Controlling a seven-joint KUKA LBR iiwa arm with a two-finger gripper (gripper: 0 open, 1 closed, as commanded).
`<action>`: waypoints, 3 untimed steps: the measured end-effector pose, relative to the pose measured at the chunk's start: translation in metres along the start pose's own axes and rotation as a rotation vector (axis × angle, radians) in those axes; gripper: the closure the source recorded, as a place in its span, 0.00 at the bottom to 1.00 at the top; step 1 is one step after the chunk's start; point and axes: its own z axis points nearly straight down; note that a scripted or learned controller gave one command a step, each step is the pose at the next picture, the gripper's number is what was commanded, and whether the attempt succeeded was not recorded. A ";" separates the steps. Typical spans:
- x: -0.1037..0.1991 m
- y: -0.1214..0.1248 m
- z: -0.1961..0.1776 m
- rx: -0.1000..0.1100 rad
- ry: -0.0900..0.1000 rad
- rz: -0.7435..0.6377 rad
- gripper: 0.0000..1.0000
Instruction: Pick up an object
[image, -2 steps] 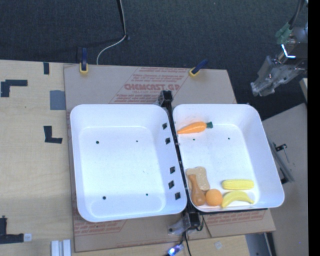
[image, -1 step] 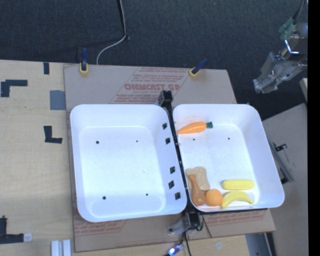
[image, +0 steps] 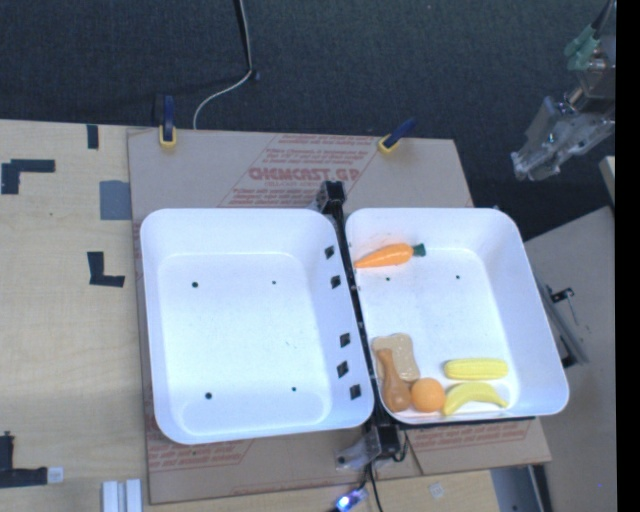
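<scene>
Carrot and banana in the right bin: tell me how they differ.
The carrot is orange with a green tip; the banana is yellow. The carrot is straight and tapered; the banana is curved. The carrot lies alone near the bin's far left edge; the banana lies at the near edge, beside the corn cob and an orange ball. Both lie flat in the right bin.

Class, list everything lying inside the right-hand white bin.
The right bin holds a carrot, an orange ball, a corn cob, a banana and a tan piece over a brown item, whose covered part is hidden.
</scene>
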 end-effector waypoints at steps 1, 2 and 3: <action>0.000 0.000 -0.010 0.000 0.000 0.000 1.00; 0.000 0.001 -0.020 0.001 -0.001 0.000 1.00; 0.000 0.001 -0.030 0.001 -0.001 0.000 1.00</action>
